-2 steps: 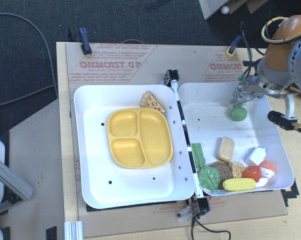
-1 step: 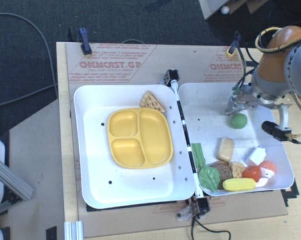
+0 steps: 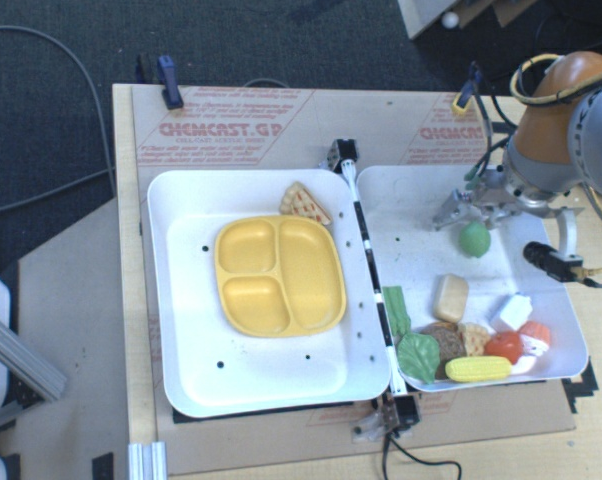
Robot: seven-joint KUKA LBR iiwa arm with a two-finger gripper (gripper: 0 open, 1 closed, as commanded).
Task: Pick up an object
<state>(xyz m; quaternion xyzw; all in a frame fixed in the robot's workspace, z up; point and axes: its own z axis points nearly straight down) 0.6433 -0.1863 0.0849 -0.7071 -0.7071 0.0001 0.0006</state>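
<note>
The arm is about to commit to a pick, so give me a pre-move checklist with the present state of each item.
1. Target near the gripper: ok. The green ball lies just below it in the right bin.
2. Ball held between the jaws: not ok. It rests on the bin floor.
3. Jaws open or shut: cannot tell.
4. Room around the ball: ok. The beige block and the pile of toy food at the bin's near edge lie apart from it.
5. Left bin out of the path: ok. The yellow plate and waffle piece sit there.
</note>
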